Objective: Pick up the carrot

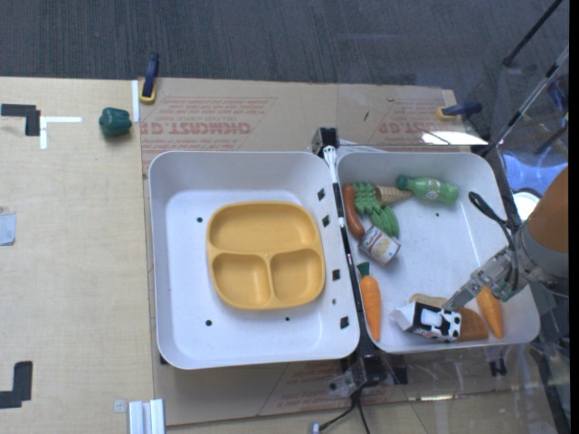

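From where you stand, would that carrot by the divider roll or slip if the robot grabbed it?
The carrot looks like smooth, stiff toy plastic, so it may slip from the gripper. Its tapered, rounded body could roll sideways when nudged, though the bin wall right beside it would probably stop it.

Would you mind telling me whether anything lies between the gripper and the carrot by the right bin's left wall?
Yes. The gripper sits low at the right bin's right side, and the carrot lies along the left wall. The black-and-white cow-patterned carton lies roughly between them. A second orange piece sits beside the gripper.
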Controlling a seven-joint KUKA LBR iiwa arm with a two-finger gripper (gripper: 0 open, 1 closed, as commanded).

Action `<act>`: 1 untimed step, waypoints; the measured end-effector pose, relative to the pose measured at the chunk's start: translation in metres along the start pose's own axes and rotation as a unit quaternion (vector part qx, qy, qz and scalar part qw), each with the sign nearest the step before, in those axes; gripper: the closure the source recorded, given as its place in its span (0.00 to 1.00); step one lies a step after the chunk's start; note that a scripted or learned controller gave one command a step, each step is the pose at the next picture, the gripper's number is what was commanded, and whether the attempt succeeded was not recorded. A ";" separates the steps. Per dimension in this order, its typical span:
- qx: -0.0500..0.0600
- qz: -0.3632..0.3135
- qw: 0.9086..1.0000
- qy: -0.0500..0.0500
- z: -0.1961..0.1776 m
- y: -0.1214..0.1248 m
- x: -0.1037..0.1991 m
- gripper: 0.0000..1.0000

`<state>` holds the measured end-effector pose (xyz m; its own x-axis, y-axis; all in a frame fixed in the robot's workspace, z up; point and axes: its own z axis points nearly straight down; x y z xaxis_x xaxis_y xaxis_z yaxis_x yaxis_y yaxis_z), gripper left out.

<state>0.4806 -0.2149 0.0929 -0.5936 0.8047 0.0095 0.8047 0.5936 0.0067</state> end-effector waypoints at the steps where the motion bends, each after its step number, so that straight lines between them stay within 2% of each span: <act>1: -0.001 0.002 1.000 -0.004 -0.010 0.001 -0.002 1.00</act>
<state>0.4830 -0.2161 0.1027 -0.5908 0.8068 0.0024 0.8068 0.5907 0.0094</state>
